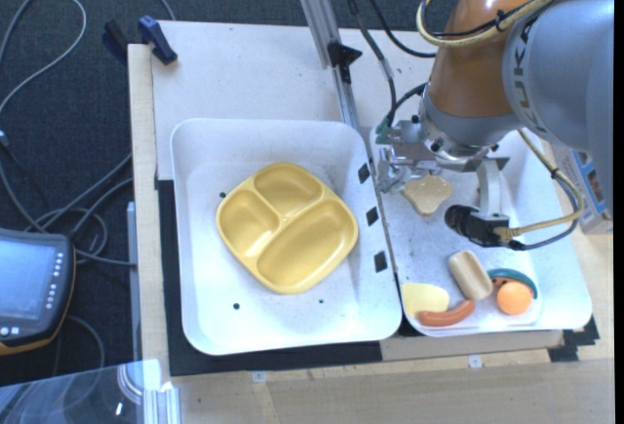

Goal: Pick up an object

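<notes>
While the arm reaches in from the right, the scene reads so:
Landmark: the yellow plate [287, 227], three-sectioned, lying in the left bin [195, 315].
Arm: grey with an orange band [478, 32], up and to the right of the plate, over the right bin [556, 315].
Gripper [409, 169]: just right of the plate, past the wall between the bins, low at the right bin's upper left; whether it is open or closed I cannot tell.
Tan piece [427, 194]: right of the plate, just beside the gripper; contact unclear.
Roll [469, 274]: right of and below the plate.
Orange ball [514, 296]: farther right of the plate, beside the roll.
Sausage [446, 317]: below-right of the plate, by the bin's near edge.
Yellow piece [423, 296]: right of the plate's lower edge, touching the sausage.
</notes>
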Available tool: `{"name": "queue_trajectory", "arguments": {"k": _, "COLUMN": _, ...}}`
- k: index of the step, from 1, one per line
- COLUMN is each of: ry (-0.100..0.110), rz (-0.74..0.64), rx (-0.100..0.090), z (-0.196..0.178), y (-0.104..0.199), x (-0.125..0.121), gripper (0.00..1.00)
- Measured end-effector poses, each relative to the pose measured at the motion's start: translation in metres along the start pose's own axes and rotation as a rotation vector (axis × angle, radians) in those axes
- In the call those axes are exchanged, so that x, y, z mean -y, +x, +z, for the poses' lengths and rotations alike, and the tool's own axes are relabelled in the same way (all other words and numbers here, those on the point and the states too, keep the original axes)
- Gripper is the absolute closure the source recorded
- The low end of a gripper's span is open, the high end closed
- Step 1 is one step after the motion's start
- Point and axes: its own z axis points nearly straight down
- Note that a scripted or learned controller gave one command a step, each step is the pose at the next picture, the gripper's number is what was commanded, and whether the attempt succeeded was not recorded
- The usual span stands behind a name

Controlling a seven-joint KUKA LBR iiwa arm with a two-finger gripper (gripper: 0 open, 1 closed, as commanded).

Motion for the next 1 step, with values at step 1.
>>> {"name": "queue_trajectory", "arguments": {"k": 1, "ry": 0.000, "rz": -0.003, "rx": -0.001, "z": -0.0061, "y": 0.0612, "x": 0.0212, "gripper": 1.00}}
